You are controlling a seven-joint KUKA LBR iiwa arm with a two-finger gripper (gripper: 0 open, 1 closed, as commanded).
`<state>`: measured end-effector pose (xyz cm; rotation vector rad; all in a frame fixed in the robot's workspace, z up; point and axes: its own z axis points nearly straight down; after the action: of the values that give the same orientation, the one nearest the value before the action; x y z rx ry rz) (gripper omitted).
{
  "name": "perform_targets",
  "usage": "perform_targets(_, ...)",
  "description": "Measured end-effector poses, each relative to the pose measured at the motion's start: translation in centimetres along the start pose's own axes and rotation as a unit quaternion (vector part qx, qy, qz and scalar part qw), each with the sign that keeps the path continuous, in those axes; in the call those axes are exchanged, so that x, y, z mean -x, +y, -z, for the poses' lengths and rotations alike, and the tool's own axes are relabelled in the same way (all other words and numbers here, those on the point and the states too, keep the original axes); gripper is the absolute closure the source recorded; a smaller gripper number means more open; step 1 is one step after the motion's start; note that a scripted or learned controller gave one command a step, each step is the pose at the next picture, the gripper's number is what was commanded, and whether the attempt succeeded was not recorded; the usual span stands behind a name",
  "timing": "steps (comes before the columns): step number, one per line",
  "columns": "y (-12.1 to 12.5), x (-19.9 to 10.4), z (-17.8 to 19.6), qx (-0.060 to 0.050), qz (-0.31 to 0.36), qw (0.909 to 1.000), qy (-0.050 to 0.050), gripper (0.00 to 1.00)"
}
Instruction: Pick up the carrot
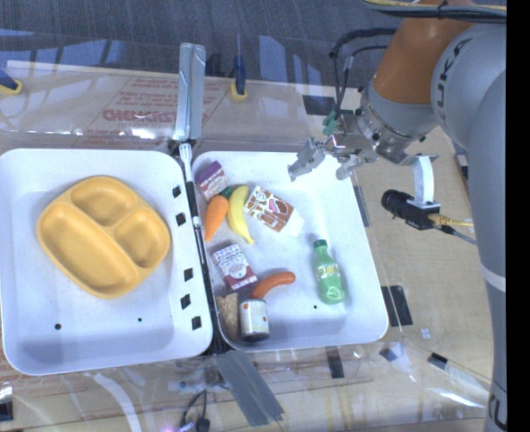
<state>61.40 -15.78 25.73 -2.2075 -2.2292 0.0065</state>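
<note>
Small orange carrot (215, 216) lies beside yellow banana (239, 214); metal two-finger gripper (323, 159) hovers apart, fingers spread, holding nothing

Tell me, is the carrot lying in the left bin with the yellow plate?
No, the carrot lies in the right bin, beside the banana, while the plate sits alone in the left bin.

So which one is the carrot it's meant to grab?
Look in the right-hand white bin, along its left wall. The carrot is the small orange cone lying just left of the yellow banana, below a purple packet. The orange sausage lies nearer the front.
</note>
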Motion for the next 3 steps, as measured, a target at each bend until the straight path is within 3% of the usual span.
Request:
perform_targets(1,-12.4,1.8,6.4,0.001,0.008,1.0,0.0,0.0)
perform_targets(2,-11.9,-7.1,4.4,0.001,-0.031,0.9995,0.0,0.0)
perform_targets(3,-10.6,-6.8,3.7,0.002,-0.105,0.9944,0.0,0.0)
